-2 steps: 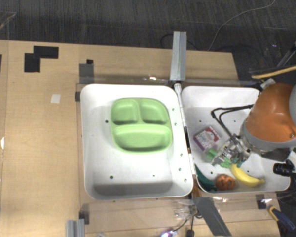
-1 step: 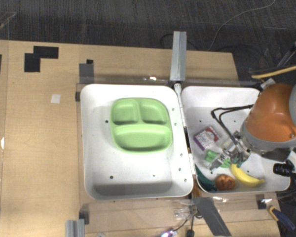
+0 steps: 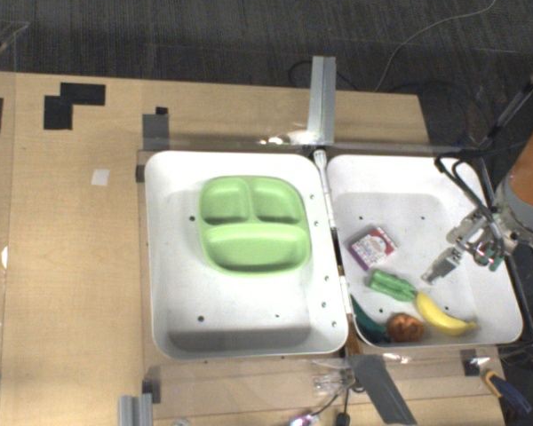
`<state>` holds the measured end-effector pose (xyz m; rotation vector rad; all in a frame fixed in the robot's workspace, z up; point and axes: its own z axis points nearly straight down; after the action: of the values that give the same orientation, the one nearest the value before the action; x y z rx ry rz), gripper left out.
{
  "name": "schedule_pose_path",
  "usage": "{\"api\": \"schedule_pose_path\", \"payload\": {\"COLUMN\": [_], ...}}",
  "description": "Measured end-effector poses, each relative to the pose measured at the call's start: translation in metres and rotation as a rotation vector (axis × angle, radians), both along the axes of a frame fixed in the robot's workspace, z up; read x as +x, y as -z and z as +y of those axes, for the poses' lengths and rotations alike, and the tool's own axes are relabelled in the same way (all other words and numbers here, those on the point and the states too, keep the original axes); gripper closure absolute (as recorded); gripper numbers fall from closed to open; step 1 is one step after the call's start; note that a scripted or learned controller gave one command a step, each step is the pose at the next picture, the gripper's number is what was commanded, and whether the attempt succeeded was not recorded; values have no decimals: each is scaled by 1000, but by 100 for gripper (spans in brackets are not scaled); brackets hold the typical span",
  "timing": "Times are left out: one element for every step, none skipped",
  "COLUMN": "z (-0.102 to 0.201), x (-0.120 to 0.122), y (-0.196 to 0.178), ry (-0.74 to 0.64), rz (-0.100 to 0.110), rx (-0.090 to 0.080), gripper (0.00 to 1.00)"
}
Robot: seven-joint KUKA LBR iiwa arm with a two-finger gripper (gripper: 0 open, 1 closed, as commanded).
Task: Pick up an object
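Banana [image 3: 442, 314], my likeliest target, lies just below and beside my end effector [image 3: 437, 270] in the right bin [image 3: 400, 193], long axis slanting down-right; I cannot tell the end effector's state.

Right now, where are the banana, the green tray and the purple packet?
banana [image 3: 443, 315]: camera view, middle of its yellow body, right bin.
green tray [image 3: 252, 223]: camera view, ridge between its compartments, left bin.
purple packet [image 3: 373, 246]: camera view, centre of its top face, right bin.

No legible text or labels anywhere.
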<state>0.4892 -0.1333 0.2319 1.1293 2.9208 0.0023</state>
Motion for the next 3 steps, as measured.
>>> {"api": "schedule_pose_path", "payload": {"z": [33, -10, 18], "x": [-1, 4, -1], "y": [86, 93, 126], "ry": [-214, 242, 68], "rz": [5, 3, 5], "rx": [1, 3, 3], "gripper": [0, 0, 0]}}
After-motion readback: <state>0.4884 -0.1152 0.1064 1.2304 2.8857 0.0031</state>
